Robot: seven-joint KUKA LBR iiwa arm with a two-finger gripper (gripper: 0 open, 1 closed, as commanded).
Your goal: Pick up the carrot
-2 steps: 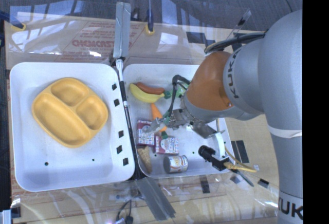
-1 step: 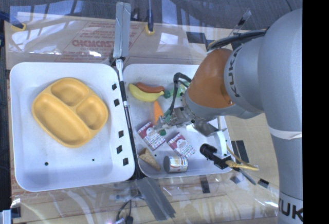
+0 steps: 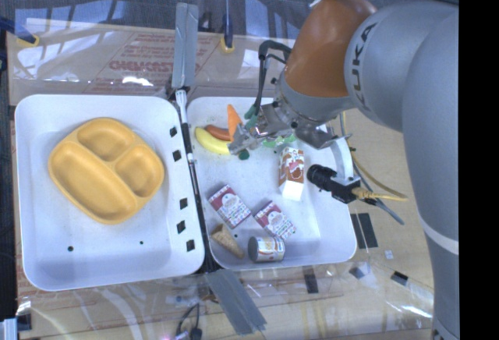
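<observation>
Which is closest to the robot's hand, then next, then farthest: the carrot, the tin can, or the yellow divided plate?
From the hand:
1. Carrot, just beside it at the right bin's far end.
2. Tin can, at that bin's near edge.
3. Yellow divided plate, over in the left bin.

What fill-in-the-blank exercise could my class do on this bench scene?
1. The yellow divided plate lies in the ____ bin.
2. The carrot lies beside a yellow ____.
3. The claw is above the ____ bin.
4. The can lies on its ____.

Missing words: left; banana; right; side
</observation>
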